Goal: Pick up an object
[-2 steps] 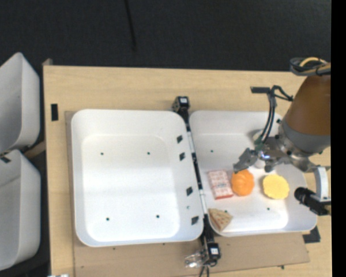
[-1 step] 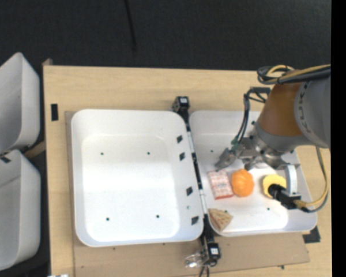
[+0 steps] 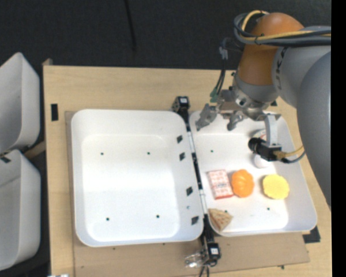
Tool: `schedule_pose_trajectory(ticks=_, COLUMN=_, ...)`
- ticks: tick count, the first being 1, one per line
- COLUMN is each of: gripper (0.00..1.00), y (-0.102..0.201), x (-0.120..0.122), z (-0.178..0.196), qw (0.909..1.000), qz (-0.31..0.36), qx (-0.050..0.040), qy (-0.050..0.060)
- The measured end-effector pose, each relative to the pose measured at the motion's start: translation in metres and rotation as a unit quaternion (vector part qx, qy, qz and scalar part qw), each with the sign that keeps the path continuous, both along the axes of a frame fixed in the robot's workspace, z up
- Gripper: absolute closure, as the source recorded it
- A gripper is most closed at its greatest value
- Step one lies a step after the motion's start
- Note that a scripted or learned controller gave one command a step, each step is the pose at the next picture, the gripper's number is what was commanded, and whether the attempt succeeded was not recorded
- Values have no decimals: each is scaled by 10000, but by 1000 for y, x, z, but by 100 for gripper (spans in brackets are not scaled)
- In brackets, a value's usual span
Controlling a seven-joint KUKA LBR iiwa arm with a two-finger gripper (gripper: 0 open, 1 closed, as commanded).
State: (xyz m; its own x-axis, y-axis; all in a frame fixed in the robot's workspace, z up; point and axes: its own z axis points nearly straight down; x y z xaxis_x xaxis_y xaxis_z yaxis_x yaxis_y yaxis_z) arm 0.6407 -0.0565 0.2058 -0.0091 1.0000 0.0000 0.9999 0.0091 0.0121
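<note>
In the right bin [image 3: 288, 215] lie a pink and white packet [image 3: 219, 184], an orange round object [image 3: 242, 183], a yellow round object [image 3: 275, 187] and a tan wedge [image 3: 219, 219] at the bin's front left corner. My gripper [image 3: 221, 118] hangs over the bin's far left part, well behind the objects, with its two fingers spread apart and nothing between them. The grey arm with its orange band reaches in from the upper right.
The left bin [image 3: 81, 131] sits beside the right one, with a row of black clips [image 3: 190, 172] along the shared edge. A black cable and connector [image 3: 265, 149] hang from the wrist over the right bin. White shapes stand at the far left.
</note>
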Motion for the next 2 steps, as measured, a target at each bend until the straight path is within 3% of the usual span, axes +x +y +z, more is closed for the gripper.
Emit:
schedule_pose_trajectory(ticks=1, gripper=0, y=-90, x=17, z=122, qw=10000, qz=-70, qx=-43, qy=-21)
schedule_pose_trajectory(ticks=2, gripper=100, y=-86, x=16, z=123, qw=10000, qz=-25, qx=-27, qy=48)
